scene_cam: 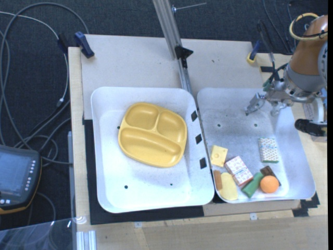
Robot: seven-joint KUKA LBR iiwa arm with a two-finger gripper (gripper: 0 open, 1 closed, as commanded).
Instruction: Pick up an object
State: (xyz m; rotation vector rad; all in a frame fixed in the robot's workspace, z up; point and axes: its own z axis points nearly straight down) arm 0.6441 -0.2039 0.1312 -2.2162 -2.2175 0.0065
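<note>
A: Where is the gripper (pixel 264 104)?

B: Over the far right part of the right bin (pixel 229 108), hanging from the grey arm (pixel 307 61) with its orange band. Its two fingers are spread apart, with nothing between them, above bare bin floor.

A: And the things to pick?

B: All in the right bin, toward its near edge, well apart from the gripper. Closest to the gripper is a patterned white block (pixel 268 150), lying alone. Nearer the bin's front right corner sits an orange ball (pixel 269 184), touching a brown piece (pixel 267 171) and a green block (pixel 252 185).

A: Anything left of those?

B: A red-and-white box (pixel 239 170) just beside the green block, a yellow wedge (pixel 219 155) toward the bin's left wall, and a pale yellow piece (pixel 228 186) at the bin's front edge with a thin brown strip (pixel 217 179) against its left side.

A: The other bin?

B: The left bin (pixel 104 139) touches the right bin along its side. It holds a yellow divided plate (pixel 153 134), upright, with three compartments.

A: Beyond the bins?

B: Both rest on the counter (pixel 130 61). A metal rail (pixel 166 20) slants away from the seam between the bins. Left of the counter lie cables (pixel 31 46) and a handheld screen (pixel 18 177).
</note>
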